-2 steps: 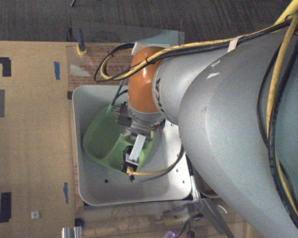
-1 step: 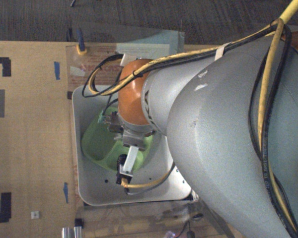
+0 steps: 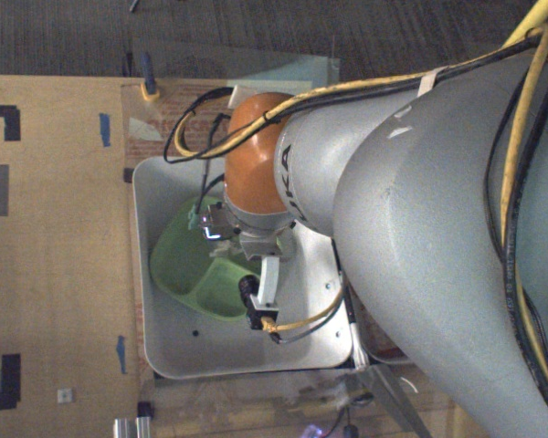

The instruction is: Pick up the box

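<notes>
Green bowl (image 3: pixel 176 261) in white bin (image 3: pixel 169 347)

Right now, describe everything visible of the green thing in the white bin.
The green thing is rounded and smooth, plastic by its look: pale green, with a brighter green part lower in the view. It lies on the floor of the white bin, toward the view's left. The arm's wrist hides its right side; contact cannot be told.
</notes>
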Robot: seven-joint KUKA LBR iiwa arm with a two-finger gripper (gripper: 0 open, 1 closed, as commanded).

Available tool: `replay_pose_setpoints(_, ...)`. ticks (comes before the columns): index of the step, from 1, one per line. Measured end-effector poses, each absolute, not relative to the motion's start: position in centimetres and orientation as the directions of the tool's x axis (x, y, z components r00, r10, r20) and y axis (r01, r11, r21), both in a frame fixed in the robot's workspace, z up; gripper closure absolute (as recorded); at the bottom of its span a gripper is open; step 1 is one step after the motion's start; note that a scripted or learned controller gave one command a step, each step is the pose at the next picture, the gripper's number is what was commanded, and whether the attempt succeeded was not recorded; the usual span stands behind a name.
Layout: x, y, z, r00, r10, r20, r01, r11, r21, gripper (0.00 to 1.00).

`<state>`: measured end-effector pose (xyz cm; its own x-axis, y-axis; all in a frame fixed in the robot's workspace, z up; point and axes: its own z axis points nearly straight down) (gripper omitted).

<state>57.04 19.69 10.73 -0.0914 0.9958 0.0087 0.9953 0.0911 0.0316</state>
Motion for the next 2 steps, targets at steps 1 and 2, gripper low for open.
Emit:
replay_pose_setpoints(1,62.4,19.8,10.6,-0.508,0.861,0.008,0.861,0.508,0.000,1.00)
replay_pose_setpoints(2,57.8,20.3,10.8,-0.431,0.902,-0.022,0.900,0.431,0.068,1.00)
